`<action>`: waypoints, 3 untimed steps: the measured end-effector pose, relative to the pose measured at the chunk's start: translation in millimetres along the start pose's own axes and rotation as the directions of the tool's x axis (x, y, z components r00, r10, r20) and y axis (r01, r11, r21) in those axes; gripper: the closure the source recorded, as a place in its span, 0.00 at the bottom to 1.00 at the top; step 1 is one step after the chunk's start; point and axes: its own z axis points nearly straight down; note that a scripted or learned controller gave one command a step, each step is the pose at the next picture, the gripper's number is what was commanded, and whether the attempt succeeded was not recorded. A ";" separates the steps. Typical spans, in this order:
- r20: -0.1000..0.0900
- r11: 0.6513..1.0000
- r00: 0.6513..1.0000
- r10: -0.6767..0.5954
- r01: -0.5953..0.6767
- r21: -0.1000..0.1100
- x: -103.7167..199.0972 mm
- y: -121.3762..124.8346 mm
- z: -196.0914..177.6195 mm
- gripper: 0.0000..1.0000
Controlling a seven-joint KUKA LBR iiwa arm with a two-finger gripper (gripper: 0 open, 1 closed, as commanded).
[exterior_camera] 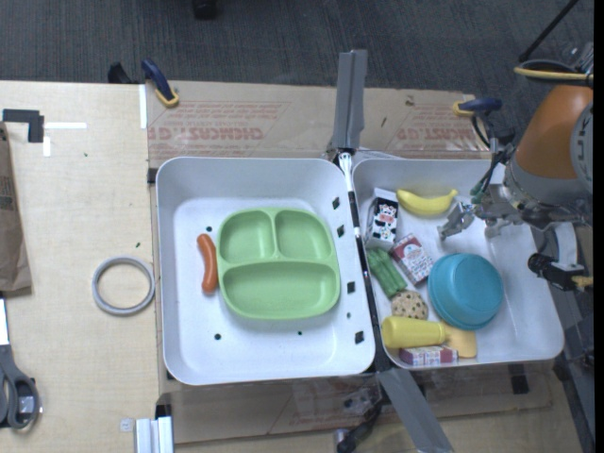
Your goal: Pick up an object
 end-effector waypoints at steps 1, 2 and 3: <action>-0.001 0.998 0.998 0.061 -0.061 0.002 25.2 -60.6 1.1 0.00; 0.006 1.000 1.000 -0.017 0.017 -0.020 31.8 -103.0 -4.1 0.00; 0.008 0.999 1.000 -0.014 0.014 -0.030 30.4 -98.6 -13.0 1.00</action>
